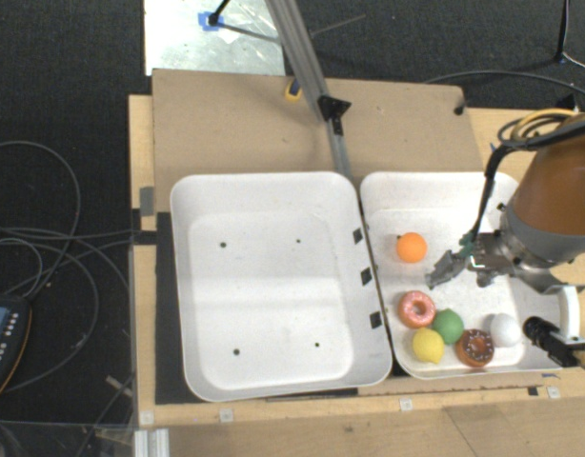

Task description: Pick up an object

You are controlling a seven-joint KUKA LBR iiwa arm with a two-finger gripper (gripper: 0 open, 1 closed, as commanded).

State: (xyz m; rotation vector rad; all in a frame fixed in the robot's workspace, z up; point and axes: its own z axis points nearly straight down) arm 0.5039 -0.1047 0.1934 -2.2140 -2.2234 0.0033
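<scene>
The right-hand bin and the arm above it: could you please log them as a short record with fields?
right bin: holds six items
orange ball: apart from the others, toward the far side
pink donut: near-side cluster, beside the green ball
yellow lemon: at the near rim
chocolate donut: next to the white ball
gripper: above the bin, between the orange ball and the cluster, holding nothing
left bin: white, shallow
</scene>
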